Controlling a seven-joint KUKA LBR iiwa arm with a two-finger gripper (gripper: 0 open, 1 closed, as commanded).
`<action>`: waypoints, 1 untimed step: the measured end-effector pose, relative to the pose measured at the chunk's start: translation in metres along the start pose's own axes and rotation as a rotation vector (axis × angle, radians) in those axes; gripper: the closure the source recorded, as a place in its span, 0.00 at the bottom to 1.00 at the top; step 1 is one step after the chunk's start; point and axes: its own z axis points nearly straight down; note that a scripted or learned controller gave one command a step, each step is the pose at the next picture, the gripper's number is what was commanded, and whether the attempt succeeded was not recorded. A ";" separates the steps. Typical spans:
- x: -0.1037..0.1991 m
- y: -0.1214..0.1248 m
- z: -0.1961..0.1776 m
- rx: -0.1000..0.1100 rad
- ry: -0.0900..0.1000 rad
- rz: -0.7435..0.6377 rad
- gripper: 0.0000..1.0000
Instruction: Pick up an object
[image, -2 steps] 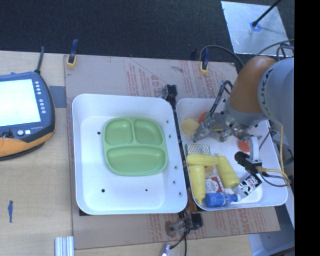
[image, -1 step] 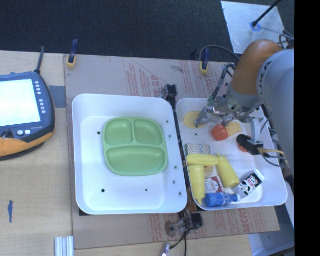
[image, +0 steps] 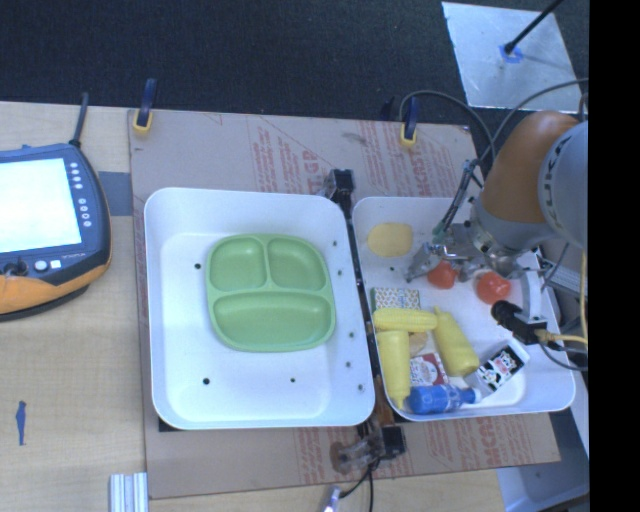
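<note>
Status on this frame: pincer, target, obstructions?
Pincer low over right bin, beside red piece; nothing seen held. Yellow items crowd bin's middle. Green plate in left bin.

A thick, rounded grey metal arm (image: 570, 180) carries a broad glossy orange band (image: 525, 165) above its wrist. Thin black cables (image: 450, 105) loop off it — one arcs wide, others run close to the casing. Below sits a cluttered wrist assembly (image: 480, 248) of silvery metal and dark brackets — small parts blurred.
</note>
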 end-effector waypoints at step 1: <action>-0.054 0.020 -0.001 -0.003 0.001 0.003 0.00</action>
